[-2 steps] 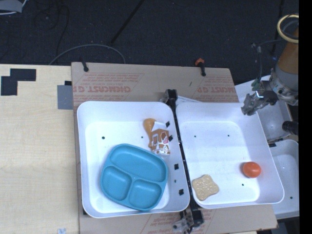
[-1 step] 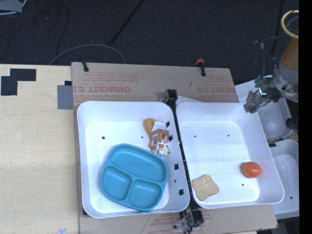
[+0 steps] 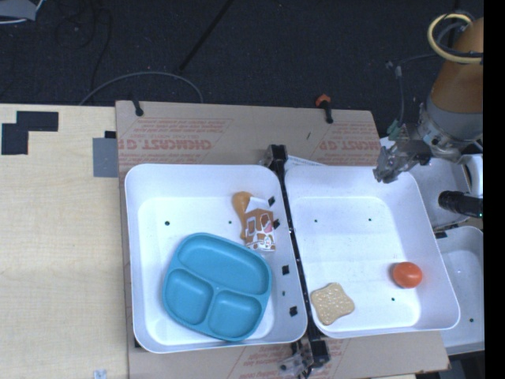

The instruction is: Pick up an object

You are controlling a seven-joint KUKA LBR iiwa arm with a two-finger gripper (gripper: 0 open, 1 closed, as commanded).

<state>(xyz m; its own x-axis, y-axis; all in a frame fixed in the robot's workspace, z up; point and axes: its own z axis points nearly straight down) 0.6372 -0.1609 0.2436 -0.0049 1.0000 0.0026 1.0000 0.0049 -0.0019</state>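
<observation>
Hovering over the far right corner of the right bin, the gripper hangs dark and small at the end of the arm; whether it is released or clenched cannot be told from this slanted overhead view. Nothing shows in its grasp, and it touches none of the things in the bins. The arm comes in from the right edge of the scene, its orange band above the grey wrist, and leans down and leftward toward that corner.

Two shallow white bins sit side by side on a cardboard sheet on the tabletop. In the right bin, an orange-red ball rests near the right wall, toward the near side, well apart from the gripper. A tan slice of toy bread lies at the near left corner of the same bin, close to the divider between the bins.

The left bin holds a blue divided plate with three compartments, filling much of its near half. Just beyond the plate's far right edge, near the divider, lies a small printed packet, with a brownish piece touching its far side; what that piece is cannot be told.
</observation>
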